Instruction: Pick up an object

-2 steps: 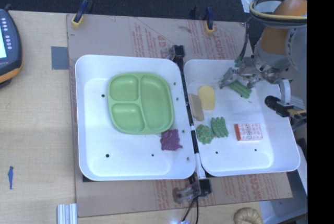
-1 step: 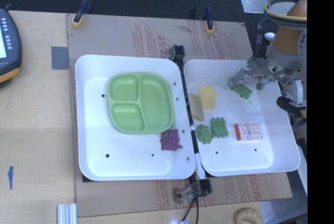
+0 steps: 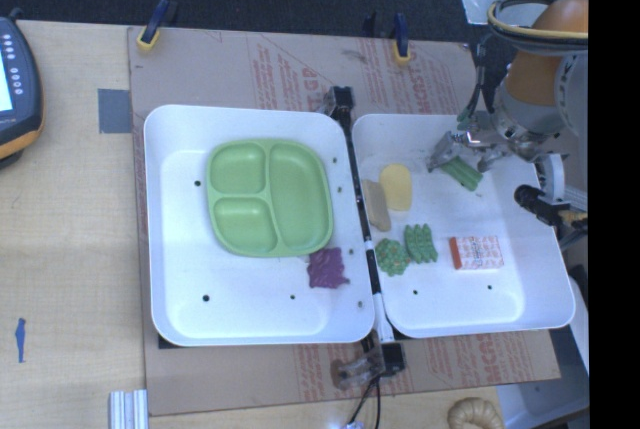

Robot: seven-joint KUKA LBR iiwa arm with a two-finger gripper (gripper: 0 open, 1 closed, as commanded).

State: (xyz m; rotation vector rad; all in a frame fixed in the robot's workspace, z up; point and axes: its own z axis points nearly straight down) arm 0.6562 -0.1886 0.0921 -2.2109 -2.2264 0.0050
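My gripper (image 3: 466, 160) hangs over the back right part of the right bin (image 3: 540, 312), fingers spread apart. A small dark green piece (image 3: 465, 176) lies on the bin floor just under the fingertips, and I cannot tell whether they touch it. Further left in this bin are a pale yellow piece (image 3: 396, 186), a tan strip (image 3: 378, 205) by the left wall, two bumpy green pieces (image 3: 392, 257) (image 3: 421, 243) and a red and white packet (image 3: 476, 252).
The left bin (image 3: 170, 247) holds a light green divided plate (image 3: 270, 197) and a purple piece (image 3: 326, 268) near its right wall. A black clamp (image 3: 342, 100) sits where the bins meet at the back. A handheld pendant (image 3: 15, 87) lies at the bench's far left.
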